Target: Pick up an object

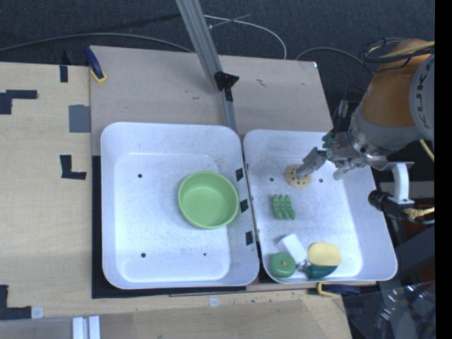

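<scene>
Desk [42, 189]: pale wood, black tape marks | bins [127, 189]: white, side by side | floor [85, 9]: dark carpet, cables | gripper [305, 172]: above cookie [299, 176], finger state unclear

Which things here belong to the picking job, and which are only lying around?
Job:
gripper, above the tan round piece
tan round piece, right bin
green ridged block
green round toy
yellow piece
white block
green bowl, left bin

Lying about:
blue and yellow clamp
metal pole
white cable
</scene>
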Controlling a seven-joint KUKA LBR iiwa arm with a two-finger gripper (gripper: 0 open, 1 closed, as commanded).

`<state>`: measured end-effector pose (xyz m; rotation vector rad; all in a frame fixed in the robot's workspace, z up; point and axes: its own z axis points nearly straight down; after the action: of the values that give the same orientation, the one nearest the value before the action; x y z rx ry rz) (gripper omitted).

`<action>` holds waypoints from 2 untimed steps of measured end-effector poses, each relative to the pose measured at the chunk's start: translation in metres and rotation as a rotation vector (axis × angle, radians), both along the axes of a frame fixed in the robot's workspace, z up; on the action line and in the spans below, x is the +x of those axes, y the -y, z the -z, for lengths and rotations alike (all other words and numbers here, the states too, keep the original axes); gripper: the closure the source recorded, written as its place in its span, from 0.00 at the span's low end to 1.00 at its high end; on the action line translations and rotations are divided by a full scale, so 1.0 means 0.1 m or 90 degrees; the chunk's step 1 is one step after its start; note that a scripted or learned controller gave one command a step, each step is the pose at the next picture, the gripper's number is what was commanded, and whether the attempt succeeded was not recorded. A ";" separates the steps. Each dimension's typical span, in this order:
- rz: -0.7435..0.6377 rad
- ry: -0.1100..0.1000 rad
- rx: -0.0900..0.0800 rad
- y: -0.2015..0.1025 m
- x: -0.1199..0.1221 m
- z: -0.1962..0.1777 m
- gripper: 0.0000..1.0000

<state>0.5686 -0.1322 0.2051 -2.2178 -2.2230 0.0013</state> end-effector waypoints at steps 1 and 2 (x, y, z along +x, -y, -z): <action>0.000 0.000 0.000 0.00 0.00 0.00 0.00; 0.000 -0.004 0.000 -0.06 0.06 0.59 0.00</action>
<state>0.5744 -0.1257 0.1462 -2.2152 -2.2198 0.0077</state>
